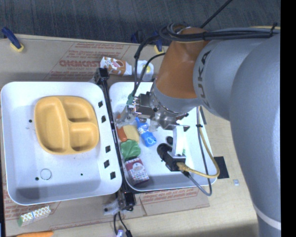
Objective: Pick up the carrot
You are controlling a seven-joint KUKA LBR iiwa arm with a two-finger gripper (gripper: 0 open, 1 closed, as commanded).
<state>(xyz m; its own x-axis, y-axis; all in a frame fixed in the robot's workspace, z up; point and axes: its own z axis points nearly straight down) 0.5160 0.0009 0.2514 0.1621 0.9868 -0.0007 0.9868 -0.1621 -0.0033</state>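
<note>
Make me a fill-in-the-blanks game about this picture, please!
1. The yellow tray sits in the ___ bin.
2. The arm reaches over the ___ bin.
3. The band above the arm's wrist is ___.
4. The green toy lies just above a small ___ box.

Missing words: left; right; orange; red

There are 2 white bins (15,147) (197,184), 1 yellow divided tray (66,123), 1 carrot (121,133), 1 green item (129,148), 1 blue item (146,136) and 1 red packet (136,171).
</note>
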